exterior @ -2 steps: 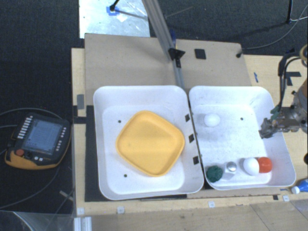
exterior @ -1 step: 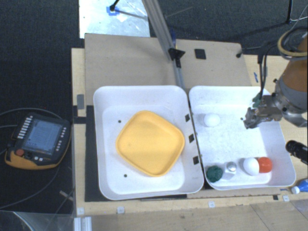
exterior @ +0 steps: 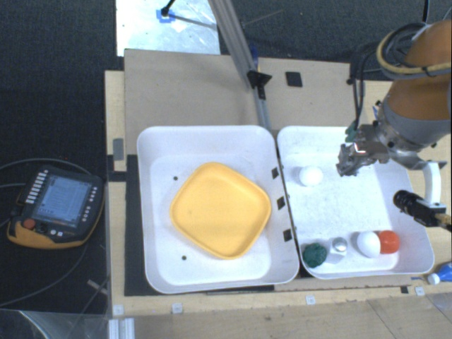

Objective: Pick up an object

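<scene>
Hovering over the right bin [exterior: 417,256], the tool [exterior: 348,162] sits beside a white ball [exterior: 309,176]; its grip cannot be told, no readable labels.

2 shallow white bins sit side by side in the lower middle of the frame. The left bin [exterior: 152,189] holds a yellow square plate [exterior: 220,209] at its centre. In the right bin [exterior: 413,256], a small white ball [exterior: 309,176] lies in the upper left part. Along its lower edge sit 4 things in a row: a dark green object [exterior: 315,253], a small grey piece [exterior: 339,246], a white ball [exterior: 367,243] and, touching it, an orange-red ball [exterior: 388,241]. The gripper [exterior: 350,162] hangs over the right bin's upper part, just right of the small white ball, apart from it. The arm [exterior: 420,83] enters from the upper right. A teach pendant [exterior: 53,205] lies at the far left.
</scene>
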Controlling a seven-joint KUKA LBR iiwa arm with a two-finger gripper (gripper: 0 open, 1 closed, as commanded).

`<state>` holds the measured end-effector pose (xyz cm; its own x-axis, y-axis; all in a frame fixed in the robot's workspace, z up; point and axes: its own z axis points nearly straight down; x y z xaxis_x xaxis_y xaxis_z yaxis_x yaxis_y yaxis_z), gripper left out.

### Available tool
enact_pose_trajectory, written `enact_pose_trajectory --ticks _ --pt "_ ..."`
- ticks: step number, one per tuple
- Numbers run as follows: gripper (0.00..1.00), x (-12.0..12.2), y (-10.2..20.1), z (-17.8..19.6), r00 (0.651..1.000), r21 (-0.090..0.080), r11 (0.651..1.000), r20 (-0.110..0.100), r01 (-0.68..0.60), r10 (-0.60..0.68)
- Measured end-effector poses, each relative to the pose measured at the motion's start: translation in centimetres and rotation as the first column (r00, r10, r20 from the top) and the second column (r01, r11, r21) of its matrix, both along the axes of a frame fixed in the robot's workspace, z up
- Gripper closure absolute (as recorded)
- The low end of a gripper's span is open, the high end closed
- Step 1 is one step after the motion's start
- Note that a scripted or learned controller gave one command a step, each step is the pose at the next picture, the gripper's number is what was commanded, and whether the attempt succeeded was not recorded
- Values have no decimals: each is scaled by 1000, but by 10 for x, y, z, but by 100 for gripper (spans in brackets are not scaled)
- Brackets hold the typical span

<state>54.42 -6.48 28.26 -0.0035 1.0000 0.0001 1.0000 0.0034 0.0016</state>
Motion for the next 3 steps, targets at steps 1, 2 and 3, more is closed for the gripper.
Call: enact_pose_trajectory --ticks 1,2,3 --pt "100 25 39 -2 1000 0 1000 -1 -1 1" --pt "100 53 82 -26 1000 1 1000 -3 0 0" --pt "100 82 131 -43 1000 0 1000 -1 -1 1"
